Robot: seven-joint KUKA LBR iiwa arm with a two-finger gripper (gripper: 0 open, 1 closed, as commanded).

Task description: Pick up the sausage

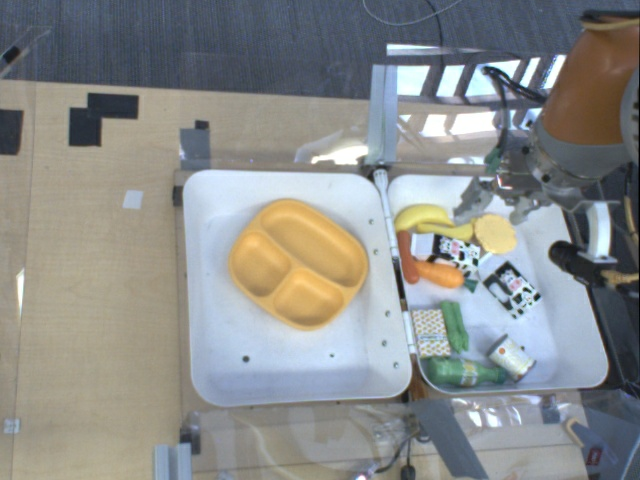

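The sausage (404,255) is a short red-orange piece lying along the left wall of the right bin (585,363), just below the banana (425,217) and beside an orange carrot (440,274). My gripper (497,208) hangs over the upper middle of that bin, right of the banana and above a round yellow disc (495,234). Its two fingers (469,205) are spread apart, open, with nothing held between them. The sausage lies well to the gripper's lower left.
The left bin (215,358) holds a yellow divided plate (297,262). Around the sausage lie two cow-patterned cartons (459,253) (513,290), a checked packet (431,330), green items (454,325), a green bottle (465,372) and a small can (511,357).
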